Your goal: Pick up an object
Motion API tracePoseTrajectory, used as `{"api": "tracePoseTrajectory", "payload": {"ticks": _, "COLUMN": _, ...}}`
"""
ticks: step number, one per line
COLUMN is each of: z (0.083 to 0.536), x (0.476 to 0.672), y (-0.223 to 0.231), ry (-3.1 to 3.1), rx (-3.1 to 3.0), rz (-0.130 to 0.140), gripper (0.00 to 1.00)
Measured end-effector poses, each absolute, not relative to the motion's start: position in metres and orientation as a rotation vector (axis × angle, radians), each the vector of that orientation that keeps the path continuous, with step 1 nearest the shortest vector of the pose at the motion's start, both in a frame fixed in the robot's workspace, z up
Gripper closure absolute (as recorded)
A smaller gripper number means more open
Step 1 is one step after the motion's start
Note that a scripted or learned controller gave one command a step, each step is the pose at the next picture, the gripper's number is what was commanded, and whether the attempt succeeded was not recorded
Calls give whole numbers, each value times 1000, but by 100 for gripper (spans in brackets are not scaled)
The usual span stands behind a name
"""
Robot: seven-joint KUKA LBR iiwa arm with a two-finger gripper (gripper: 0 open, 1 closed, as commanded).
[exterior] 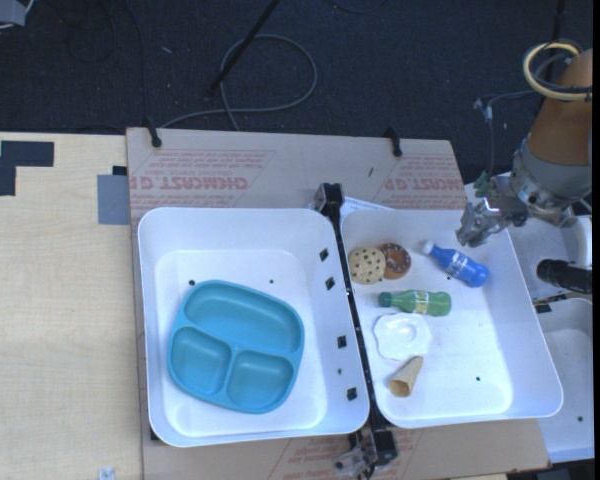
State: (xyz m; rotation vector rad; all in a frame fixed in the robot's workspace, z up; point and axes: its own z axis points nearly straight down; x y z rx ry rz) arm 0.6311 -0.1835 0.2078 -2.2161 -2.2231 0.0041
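Observation:
The right bin (525, 368) holds a blue bottle (458, 265), a green bottle (416, 302) lying on its side, a chocolate-chip cookie (366, 264), a brown donut (395, 259), a white fried egg (400, 335) and an ice-cream cone (405, 376). My gripper (476, 225) hangs over the bin's far right corner, just above and to the right of the blue bottle and apart from it. The arm's grey wrist and orange band rise behind it at the right edge.
The left bin (160, 238) holds a blue divided plate (237, 345). A black divider with clips (342, 308) runs between the bins. Cardboard (240, 173) lies under both bins, and cables trail across the dark floor behind.

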Motion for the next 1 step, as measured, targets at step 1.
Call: {"api": "tracePoseTrajectory", "payload": {"ticks": 1, "z": 208, "x": 626, "y": -139, "ry": -2223, "rx": -2214, "rz": 1, "gripper": 100}}
